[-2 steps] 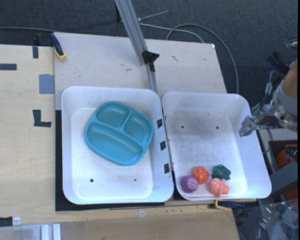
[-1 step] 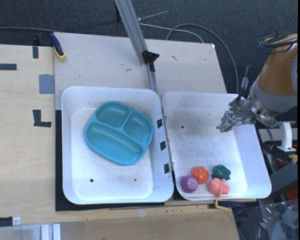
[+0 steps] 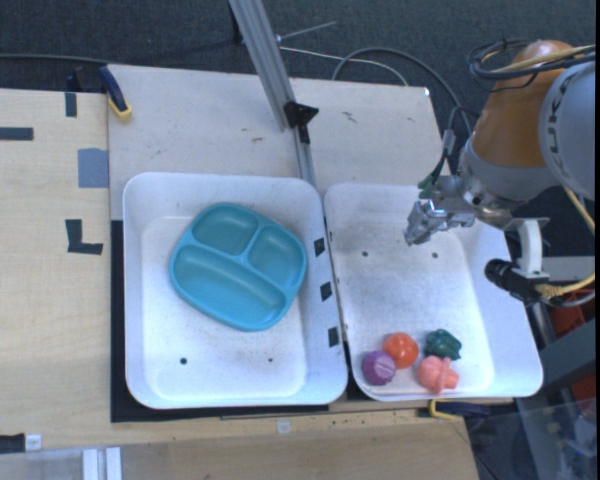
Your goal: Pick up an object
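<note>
Nearest the camera, in the front corner of the right bin (image 3: 500,363), four small toys sit bunched together: a purple round piece (image 3: 378,368) at the left, an orange ball (image 3: 401,348) just behind and touching it, a pink lumpy piece (image 3: 438,374) to the right, and a dark green piece (image 3: 443,344) behind the pink one. None of them is lifted; all rest on the bin floor, well apart from the arm. In the left bin (image 3: 140,298), a blue divided plate (image 3: 239,265) lies flat and slightly turned, near the middle of the floor. Farther back, the gripper (image 3: 420,230) hangs over the rear part of the right bin, close to its back wall, pointing down and to the left; its metal tip is small and blurred, so whether the fingers are spread or pressed together cannot be told, and nothing shows between them. Behind it the arm's orange band (image 3: 515,118) and grey body rise toward the right. A grey metal pole (image 3: 265,48) slants across the bench behind the bins, and thin cables (image 3: 380,58) loop over the dark floor beyond.
</note>
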Robot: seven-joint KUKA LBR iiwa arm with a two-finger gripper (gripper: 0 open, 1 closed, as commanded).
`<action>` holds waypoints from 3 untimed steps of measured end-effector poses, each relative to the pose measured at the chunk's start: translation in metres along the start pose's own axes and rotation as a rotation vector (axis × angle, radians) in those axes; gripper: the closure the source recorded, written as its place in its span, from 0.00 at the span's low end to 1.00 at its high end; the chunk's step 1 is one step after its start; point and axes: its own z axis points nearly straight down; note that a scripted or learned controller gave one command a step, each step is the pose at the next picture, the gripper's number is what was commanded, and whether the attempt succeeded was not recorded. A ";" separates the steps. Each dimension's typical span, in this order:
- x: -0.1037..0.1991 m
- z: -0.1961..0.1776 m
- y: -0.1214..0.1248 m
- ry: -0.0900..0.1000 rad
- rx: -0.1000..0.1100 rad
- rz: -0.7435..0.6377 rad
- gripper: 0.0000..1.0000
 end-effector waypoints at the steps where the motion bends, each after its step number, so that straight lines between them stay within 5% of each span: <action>1: 0.054 -0.011 0.022 0.001 0.000 0.000 1.00; 3: 0.157 -0.020 0.065 0.000 0.000 0.001 1.00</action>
